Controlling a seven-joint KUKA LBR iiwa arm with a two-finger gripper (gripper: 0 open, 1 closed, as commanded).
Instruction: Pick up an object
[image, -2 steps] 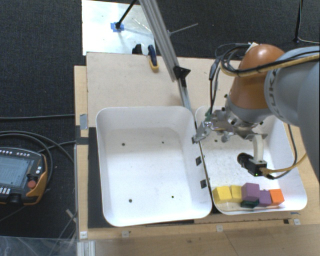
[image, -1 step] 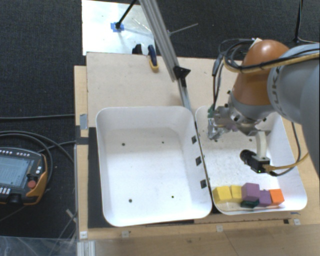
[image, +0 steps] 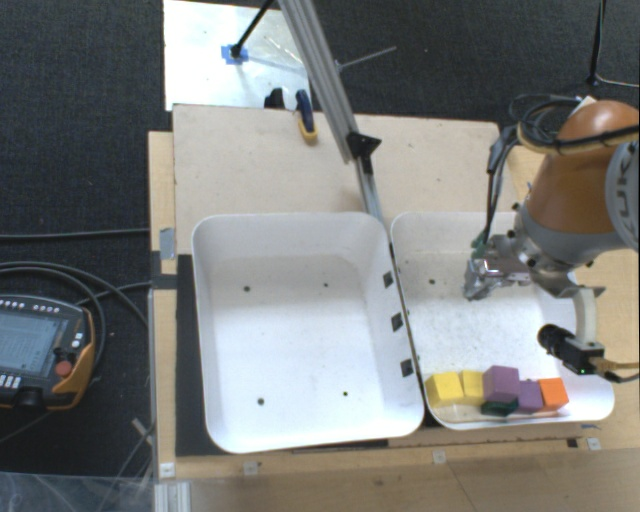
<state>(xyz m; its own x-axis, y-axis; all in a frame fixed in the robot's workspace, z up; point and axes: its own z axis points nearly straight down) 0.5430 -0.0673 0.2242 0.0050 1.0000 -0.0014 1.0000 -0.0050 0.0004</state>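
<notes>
We see the surface (image: 260, 160) bearing two bins: the left bin (image: 300, 330) and the right bin (image: 450, 300). The arm (image: 580, 190) reaches in from the right; its gripper (image: 483, 283) hangs over the right bin's middle. At that bin's near edge lie two yellow blocks (image: 455, 387), purple blocks (image: 510, 385), an orange block (image: 553, 392) and a dark green block (image: 499, 407). No writing is legible.

A pale wooden worktop (image: 270, 160) stands on dark carpet (image: 80, 120). A control pad (image: 40, 350) with black cables lies on the floor at left. A metal pole (image: 325, 75) slants overhead.
</notes>
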